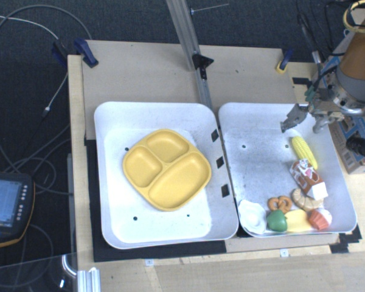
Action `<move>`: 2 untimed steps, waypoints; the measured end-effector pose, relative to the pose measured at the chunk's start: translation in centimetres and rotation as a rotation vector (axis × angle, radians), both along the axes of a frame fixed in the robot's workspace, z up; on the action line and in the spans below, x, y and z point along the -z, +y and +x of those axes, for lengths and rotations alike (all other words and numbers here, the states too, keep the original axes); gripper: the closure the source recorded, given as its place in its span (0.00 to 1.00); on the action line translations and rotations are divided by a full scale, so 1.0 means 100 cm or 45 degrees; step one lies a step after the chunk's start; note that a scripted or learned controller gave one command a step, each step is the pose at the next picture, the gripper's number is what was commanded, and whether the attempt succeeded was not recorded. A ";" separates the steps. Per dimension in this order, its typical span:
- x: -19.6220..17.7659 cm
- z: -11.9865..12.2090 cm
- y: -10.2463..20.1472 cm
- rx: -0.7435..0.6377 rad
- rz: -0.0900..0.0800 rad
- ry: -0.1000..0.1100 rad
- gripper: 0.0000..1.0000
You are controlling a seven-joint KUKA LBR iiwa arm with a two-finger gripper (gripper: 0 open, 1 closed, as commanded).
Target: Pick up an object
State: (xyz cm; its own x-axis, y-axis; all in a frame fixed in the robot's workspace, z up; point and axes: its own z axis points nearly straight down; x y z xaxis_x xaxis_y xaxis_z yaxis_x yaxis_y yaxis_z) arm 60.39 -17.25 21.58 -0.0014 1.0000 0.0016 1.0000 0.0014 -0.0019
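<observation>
Pincer (305,119) hanging over the right bin (255,163), fingers spread apart, nothing between them. Corn cob (303,151) just below and slightly toward the near side of the pincer, lying at a slant on the bin floor, apart from the fingers. Probably a light, stiff plastic toy with a ribbed skin; likely to roll, so best taken across its middle, fingers square to its length. Further down from the pincer, a heap of small toy foods: pretzel (279,203), green ball (277,222), red piece (320,219), white block (319,190); crowded, harder to single out. Far to the pincer's left, a yellow divided plate (166,169) in the other bin. No readable writing or brand anywhere.
</observation>
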 end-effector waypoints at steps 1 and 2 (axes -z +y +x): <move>0.000 0.000 0.000 0.000 0.000 0.000 0.00; 0.046 0.000 -0.008 0.002 0.000 0.005 0.00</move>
